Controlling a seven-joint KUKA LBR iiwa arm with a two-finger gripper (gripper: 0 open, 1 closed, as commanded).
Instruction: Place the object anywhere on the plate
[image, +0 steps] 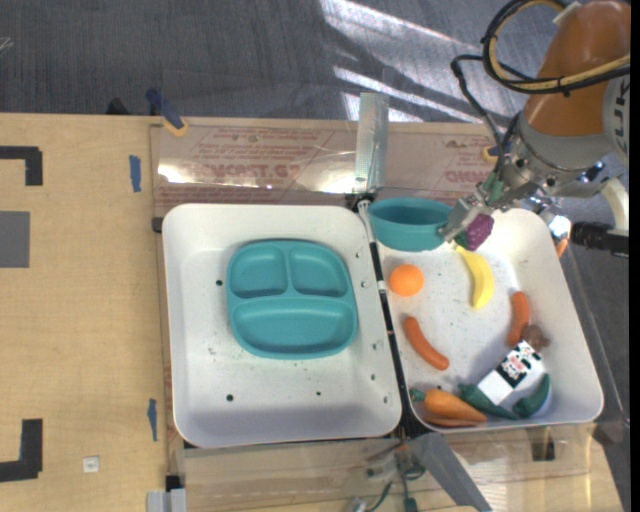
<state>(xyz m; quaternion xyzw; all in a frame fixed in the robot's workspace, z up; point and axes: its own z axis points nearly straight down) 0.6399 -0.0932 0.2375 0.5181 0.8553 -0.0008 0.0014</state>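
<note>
— Where's the gripper?

— Over the right bin, clamped on a small purple piece beside the teal bowl.

— And the plate?

— In the left bin, off to the gripper's left (across the divider), its long side running left-right.
</note>
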